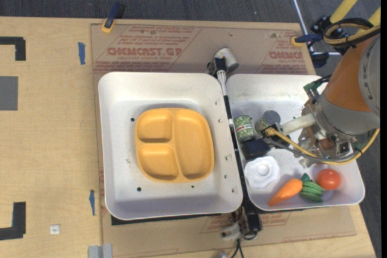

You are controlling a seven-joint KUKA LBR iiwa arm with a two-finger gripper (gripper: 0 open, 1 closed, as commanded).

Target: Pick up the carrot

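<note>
- The orange plastic carrot (285,190) lies by the front wall of the right shallow white bin (279,98), touching a green plastic piece (312,190). A closing grasp could catch that piece instead.
- A white lidded jar (261,171) just beside it may block the descent.
- The gripper (317,145) hovers near; I cannot tell whether it is open or closed.

Carrot (285,190) close between white bottle (261,171), tomato (329,178) and bin wall (308,203).

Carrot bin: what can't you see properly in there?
Camera view:
- Right bin, right side: hidden under the arm.
- Green can: label too small to read.
- Grey round thing: partly covered, too blurry to name.
- The arm: cut off by the right edge.
</note>
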